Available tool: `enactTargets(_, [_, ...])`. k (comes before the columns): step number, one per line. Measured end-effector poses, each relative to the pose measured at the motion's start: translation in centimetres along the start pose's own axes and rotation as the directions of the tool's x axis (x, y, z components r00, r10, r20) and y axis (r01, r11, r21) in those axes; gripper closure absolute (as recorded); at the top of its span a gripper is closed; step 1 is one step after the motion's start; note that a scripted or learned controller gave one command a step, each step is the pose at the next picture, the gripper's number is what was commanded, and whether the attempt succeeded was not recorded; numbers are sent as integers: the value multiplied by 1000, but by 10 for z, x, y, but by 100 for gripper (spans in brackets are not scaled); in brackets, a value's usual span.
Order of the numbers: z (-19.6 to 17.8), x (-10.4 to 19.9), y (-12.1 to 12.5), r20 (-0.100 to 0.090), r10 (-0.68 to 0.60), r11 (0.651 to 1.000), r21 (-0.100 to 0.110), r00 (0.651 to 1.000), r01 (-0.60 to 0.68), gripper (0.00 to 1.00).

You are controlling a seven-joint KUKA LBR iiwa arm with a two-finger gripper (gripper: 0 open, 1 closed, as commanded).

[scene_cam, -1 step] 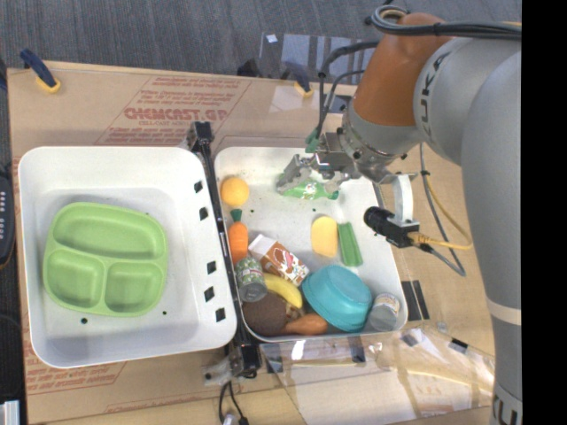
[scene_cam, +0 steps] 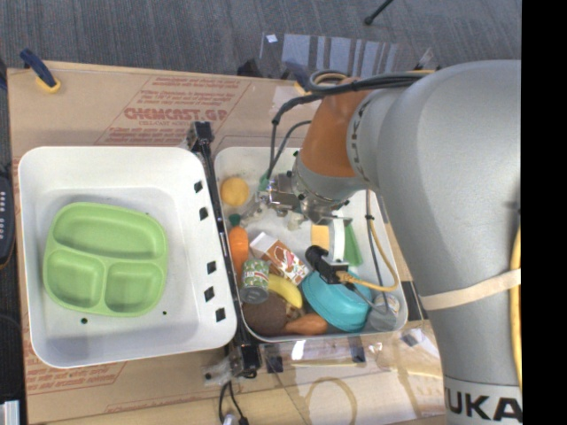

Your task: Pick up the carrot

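Note:
The carrot (scene_cam: pixel 238 247) is orange with a small green top and lies lengthwise against the left wall of the right bin (scene_cam: pixel 390 283). My gripper (scene_cam: pixel 275 197) hangs low over the upper middle of that bin, below the orange-banded wrist (scene_cam: pixel 330 140). It is a short way up and to the right of the carrot's green end and apart from it. I see nothing of the carrot in the gripper.
A yellow lemon (scene_cam: pixel 234 190) lies just left of the gripper. Below the carrot are a small can (scene_cam: pixel 256 275), a snack box (scene_cam: pixel 282 257), a banana (scene_cam: pixel 285 290), a teal bowl (scene_cam: pixel 335 301) and a yellow block (scene_cam: pixel 320 236). A green divided plate (scene_cam: pixel 106 259) rests in the left bin (scene_cam: pixel 53 171).

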State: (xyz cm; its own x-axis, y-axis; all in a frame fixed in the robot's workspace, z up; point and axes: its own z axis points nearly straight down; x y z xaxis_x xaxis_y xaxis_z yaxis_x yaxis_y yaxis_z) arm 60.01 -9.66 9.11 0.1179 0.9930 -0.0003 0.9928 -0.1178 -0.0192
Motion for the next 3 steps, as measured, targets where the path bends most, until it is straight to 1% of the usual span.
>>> enactTargets(1, [-2, 11, 44, 1, 154, 988, -11, 988, -154, 0])
enactTargets(2, [-11, 12, 43, 1, 145, 989, -2, 989, -145, 100])
enactTargets(3, [-11, 12, 43, 1, 145, 989, -2, 989, -145, 0])
